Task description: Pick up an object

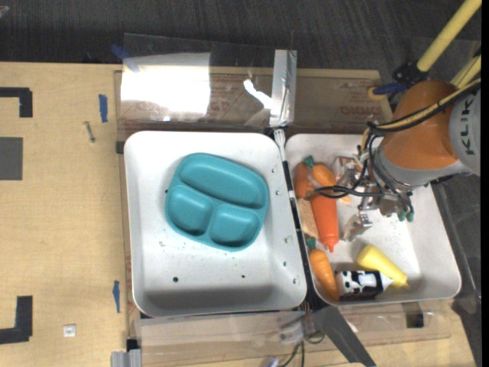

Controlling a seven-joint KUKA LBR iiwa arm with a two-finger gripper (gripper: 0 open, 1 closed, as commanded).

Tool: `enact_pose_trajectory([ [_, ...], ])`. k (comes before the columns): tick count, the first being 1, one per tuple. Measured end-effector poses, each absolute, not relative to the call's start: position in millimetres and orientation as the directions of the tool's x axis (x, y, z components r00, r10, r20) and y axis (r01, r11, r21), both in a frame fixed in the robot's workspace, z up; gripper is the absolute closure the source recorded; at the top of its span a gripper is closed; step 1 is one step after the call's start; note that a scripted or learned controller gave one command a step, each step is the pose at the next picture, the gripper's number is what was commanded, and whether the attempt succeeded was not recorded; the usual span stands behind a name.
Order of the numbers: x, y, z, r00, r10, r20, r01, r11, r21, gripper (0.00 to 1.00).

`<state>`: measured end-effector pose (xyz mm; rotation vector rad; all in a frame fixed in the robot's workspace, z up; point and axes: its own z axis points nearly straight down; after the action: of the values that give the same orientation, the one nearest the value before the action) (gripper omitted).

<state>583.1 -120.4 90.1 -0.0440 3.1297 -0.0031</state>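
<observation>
Gripper [365,205], fingers' state impossible to tell, hangs in the right bin [439,239] with the long orange carrot [325,219] just beside it at nine o'clock, lying twelve-to-six.

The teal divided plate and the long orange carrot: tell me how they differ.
The teal divided plate lies alone in the left white bin; the long orange carrot lies among other toys in the right white bin. The plate is broad, rounded, with three compartments; the carrot is slim and tapered. The plate is far larger. Both lie flat, ungripped.
</observation>
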Motion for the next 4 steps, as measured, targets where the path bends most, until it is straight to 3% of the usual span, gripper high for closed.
enact_pose_trajectory([
  [1, 628.4, -149, 89, -0.991, -0.13, -0.013, -0.13, 0.992, -0.003, 0.0],
  [2, 540.0, -147, 90, -0.996, 0.093, -0.011, 0.093, 0.996, 0.0, 0.0],
  [3, 493.5, -150, 94, -0.998, -0.046, -0.046, -0.046, 0.999, -0.008, 0.0],
  [4, 512.6, -122, 91, -0.991, -0.133, -0.019, -0.133, 0.991, -0.007, 0.0],
])
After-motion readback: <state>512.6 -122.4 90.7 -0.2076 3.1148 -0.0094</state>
